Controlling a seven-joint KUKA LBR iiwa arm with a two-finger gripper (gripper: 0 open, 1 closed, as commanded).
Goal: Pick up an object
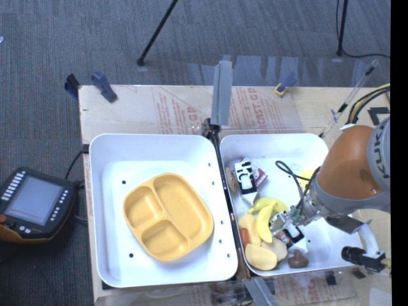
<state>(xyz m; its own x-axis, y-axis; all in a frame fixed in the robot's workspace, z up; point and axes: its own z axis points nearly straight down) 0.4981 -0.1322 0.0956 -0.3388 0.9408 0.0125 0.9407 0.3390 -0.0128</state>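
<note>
The grey arm with the orange band (347,164) reaches into the right-hand shallow white bin (287,142), and its two-finger gripper (285,225) sits low over the pile at that bin's front. Whether it is open, closed or gripping anything cannot be told from this view.

The likeliest target, a yellow plastic toy banana (264,214), lies in the right bin just left of the gripper, touching a pale potato-like toy (260,256) cluster below it. Judged light, stiff and smooth, it may slip; a hold across its narrow middle seems best, since its curved ends offer little purchase.

Contents, right bin: the banana, pale rounded toy foods, a small brown lump (297,258), a thin reddish sausage-shaped piece (246,236) by the left wall, and a small black-and-white packet (245,176) further back. A black cable (290,171) loops over the bin floor.

Contents, left-hand white bin (108,152): one yellow three-compartment plastic tray (167,216), lying flat, compartments bare.
</note>
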